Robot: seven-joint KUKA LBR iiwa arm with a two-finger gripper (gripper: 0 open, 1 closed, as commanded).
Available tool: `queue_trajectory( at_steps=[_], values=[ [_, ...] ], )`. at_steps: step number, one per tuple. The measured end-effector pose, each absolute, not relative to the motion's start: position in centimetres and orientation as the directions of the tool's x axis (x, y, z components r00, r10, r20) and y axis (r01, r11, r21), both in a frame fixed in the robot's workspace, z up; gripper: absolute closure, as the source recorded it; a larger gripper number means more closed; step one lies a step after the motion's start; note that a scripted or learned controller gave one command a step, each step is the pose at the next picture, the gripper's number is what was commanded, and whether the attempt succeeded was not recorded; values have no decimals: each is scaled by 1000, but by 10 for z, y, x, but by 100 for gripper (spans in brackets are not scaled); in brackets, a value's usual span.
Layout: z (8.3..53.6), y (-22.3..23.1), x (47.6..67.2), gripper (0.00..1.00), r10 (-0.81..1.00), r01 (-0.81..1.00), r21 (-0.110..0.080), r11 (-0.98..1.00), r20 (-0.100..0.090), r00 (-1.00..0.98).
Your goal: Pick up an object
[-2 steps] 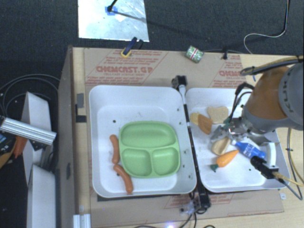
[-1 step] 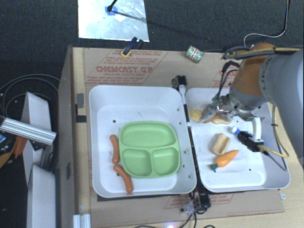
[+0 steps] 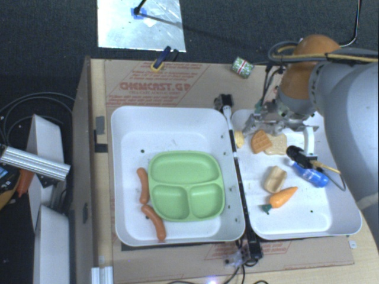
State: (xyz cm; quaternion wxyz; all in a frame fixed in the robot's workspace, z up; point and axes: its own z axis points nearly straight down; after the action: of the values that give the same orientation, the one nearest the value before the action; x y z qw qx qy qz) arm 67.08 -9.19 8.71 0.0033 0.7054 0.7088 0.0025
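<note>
Gripper (image 3: 265, 122) sat low at the right bin's (image 3: 340, 218) back edge — couldn't tell its state. Orange wedge (image 3: 260, 141) lay just below it, carrot (image 3: 282, 197) farther down — green tray (image 3: 186, 185) in left bin (image 3: 127, 158).

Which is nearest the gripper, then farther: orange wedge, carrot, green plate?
From the gripper, in the camera view:
1. Orange wedge, right bin, just below it.
2. Carrot, right bin, lower down.
3. Green plate, left bin, farthest.
</note>
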Motion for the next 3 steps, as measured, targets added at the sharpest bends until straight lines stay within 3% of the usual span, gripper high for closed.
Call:
queue_trajectory(
  at_steps=[2,3],
  values=[
    [87,-84,670,0,1000,1000,7,5,-4,-5],
    [99,-84,672,100,1000,1000,13,8,-6,-8]
  ],
)
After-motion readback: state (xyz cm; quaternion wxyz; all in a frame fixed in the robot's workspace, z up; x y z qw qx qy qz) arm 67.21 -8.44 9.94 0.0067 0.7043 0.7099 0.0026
